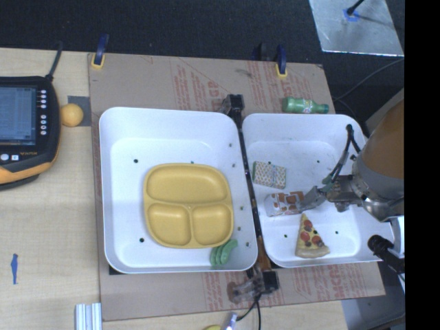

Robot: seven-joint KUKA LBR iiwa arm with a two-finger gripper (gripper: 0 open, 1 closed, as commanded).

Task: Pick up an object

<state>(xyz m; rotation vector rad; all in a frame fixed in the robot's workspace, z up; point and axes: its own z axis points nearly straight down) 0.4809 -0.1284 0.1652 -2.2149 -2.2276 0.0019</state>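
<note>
My gripper (324, 201) reaches in from the right over the right bin (295, 133), and it looks open with nothing between its fingers. Its left fingertip is at the right edge of a red and white packet (283, 202). A toy pizza slice (310, 237) lies just below the gripper, near the bin's front wall. A small patterned packet (269, 174) lies further left and back. In the left bin (120, 146) sits a yellow divided plate (188, 204), with a green toy (223, 252) at the plate's front right corner.
A green bottle (304, 105) lies on the cardboard behind the right bin. A teach pendant (24, 133) and an orange ball (71, 114) are on the bench at the left. Clamps stand between the bins at back and front.
</note>
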